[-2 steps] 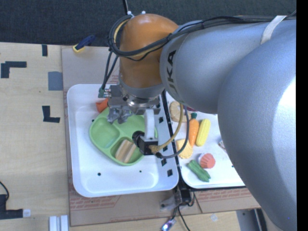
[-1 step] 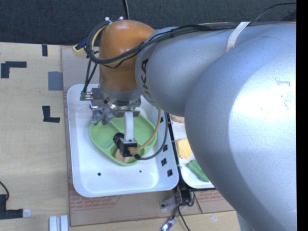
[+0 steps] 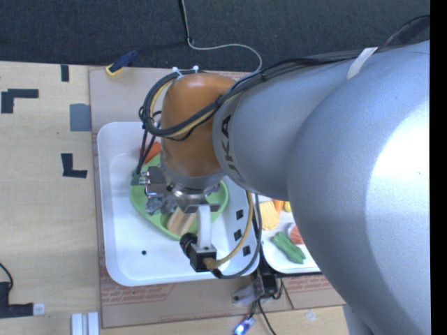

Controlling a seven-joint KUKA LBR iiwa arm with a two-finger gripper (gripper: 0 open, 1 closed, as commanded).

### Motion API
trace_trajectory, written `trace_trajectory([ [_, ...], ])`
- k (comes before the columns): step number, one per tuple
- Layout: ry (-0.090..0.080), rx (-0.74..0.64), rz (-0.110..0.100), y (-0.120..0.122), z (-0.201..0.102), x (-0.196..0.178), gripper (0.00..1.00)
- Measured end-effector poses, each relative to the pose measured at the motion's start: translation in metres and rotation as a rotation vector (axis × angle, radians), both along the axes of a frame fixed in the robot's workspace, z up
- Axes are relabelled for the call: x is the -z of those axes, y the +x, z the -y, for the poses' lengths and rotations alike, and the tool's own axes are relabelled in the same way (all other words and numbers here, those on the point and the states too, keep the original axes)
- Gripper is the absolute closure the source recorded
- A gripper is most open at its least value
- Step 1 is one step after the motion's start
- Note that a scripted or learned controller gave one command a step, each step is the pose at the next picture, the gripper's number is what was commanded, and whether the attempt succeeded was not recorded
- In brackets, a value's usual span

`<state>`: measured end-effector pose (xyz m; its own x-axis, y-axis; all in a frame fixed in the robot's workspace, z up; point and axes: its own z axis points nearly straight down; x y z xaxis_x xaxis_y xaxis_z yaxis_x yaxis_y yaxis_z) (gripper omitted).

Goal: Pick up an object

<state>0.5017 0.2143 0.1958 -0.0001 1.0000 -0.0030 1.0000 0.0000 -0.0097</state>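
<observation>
Arm (image 3: 328, 152) takes up most of my view, grey bulk reaching in from the right, orange band (image 3: 192, 121) sitting above the wrist over the left bin (image 3: 119, 257). Worktop (image 3: 42, 187) is pale wood with dark tape marks to the left. Left bin is a shallow white tray; right bin (image 3: 279, 260) shows a corner past the arm, with a green piece (image 3: 290, 246) and some yellow and orange bits lying in it. In the left bin a green plate-like object (image 3: 150, 204) lies flat on the floor, toward the far-right part of the tray, partly under the wrist; a tan block-like piece (image 3: 178, 222) rests on it near its near edge, and something orange-red (image 3: 148, 149) pokes out on the far side. Gripper (image 3: 167, 204) is down right over the green object; I cannot tell how the jaws stand, the wrist body and cabling hide them. My judgement: these look like light, stiff plastic toys, smooth and likely slippery. The green object lies low and wide, so a rim pinch is the only hold and it may skate on the bin floor. The tan piece looks the better target, narrow enough to take across its short sides. It sits just beside or beneath the tool, contact not discernible.
</observation>
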Motion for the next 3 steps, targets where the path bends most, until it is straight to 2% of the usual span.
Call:
trace_trajectory([
  [1, 0.002, 0.001, 0.011, 0.055, 0.022, -0.02, 1.0],
  [2, 0.005, 0.001, 0.024, 0.082, 0.055, -0.155, 1.0],
  [3, 0.0, -0.005, -0.005, 0.023, 0.015, -0.052, 1.0],
])
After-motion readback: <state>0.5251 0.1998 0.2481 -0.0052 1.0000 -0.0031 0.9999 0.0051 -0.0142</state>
